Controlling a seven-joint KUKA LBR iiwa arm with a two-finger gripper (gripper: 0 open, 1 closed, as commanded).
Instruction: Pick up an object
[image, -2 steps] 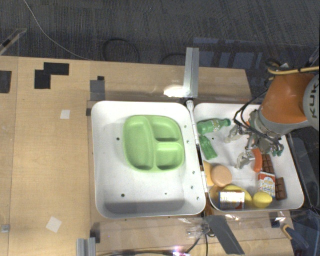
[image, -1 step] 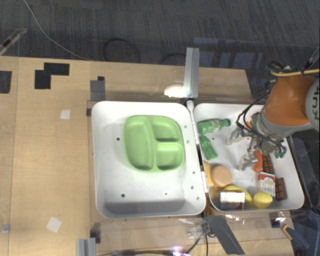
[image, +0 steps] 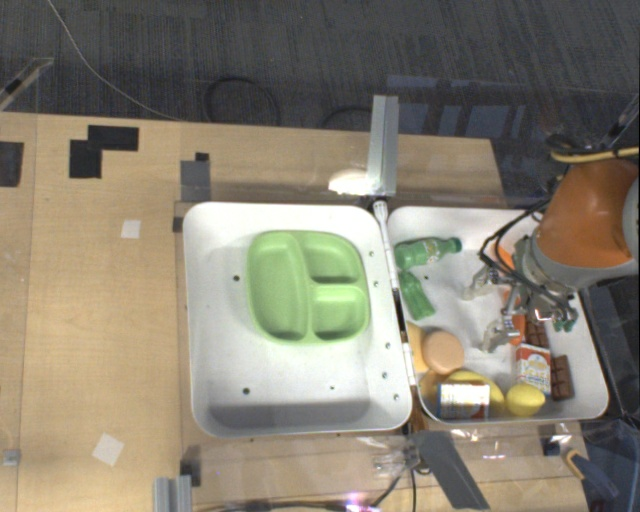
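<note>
My gripper (image: 491, 309) hangs over the middle of the right bin (image: 598, 395), its fingers open with bare bin floor between them. A green bottle (image: 426, 250) lies at the bin's back left, and a smaller green packet (image: 415, 297) lies just in front of it. To the gripper's front left rests a round peach-coloured object (image: 443, 351). Along the front sit a small can with a white label (image: 463, 398), a yellow lemon (image: 525, 400) and a red-and-white carton (image: 533, 366). A brown chocolate bar (image: 562, 376) lies at the right.
The left bin (image: 215, 395) holds a green divided plate (image: 305, 285). The arm's orange band and grey wrist (image: 590, 225) cover the right bin's back right corner. A metal post (image: 383, 145) stands behind the wall between the bins.
</note>
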